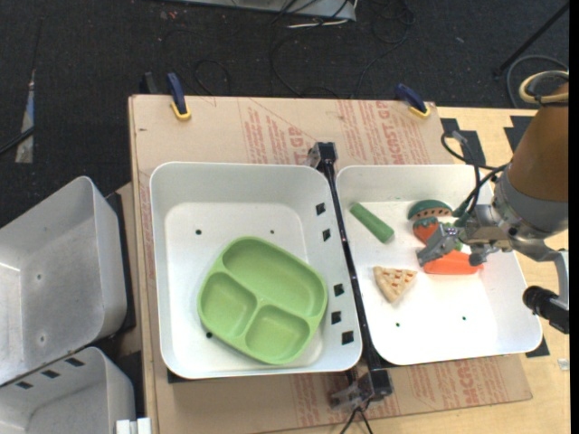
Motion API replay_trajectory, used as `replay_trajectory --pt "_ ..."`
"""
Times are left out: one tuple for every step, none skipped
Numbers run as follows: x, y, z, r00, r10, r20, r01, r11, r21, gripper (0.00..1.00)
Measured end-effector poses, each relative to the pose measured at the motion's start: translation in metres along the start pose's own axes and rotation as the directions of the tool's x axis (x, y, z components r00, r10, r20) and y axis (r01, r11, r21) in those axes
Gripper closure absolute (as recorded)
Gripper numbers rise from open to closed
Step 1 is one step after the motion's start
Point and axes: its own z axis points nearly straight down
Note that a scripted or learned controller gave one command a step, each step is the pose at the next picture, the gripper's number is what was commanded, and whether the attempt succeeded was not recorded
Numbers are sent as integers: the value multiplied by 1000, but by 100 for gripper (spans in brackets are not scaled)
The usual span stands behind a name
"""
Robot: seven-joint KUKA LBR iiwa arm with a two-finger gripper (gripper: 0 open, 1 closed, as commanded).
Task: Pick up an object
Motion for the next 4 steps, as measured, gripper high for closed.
replay_trajectory --pt "0 2 -6 1000 -3 2 3 1000 -12 0" --pt "2 2 37 1000 0 1 0 1000 -9 0" --pt "6 -6 85 1000 0 1 0 1000 -8 0" --pt "10 -1 129 1000 0 1 0 1000 -10 0"
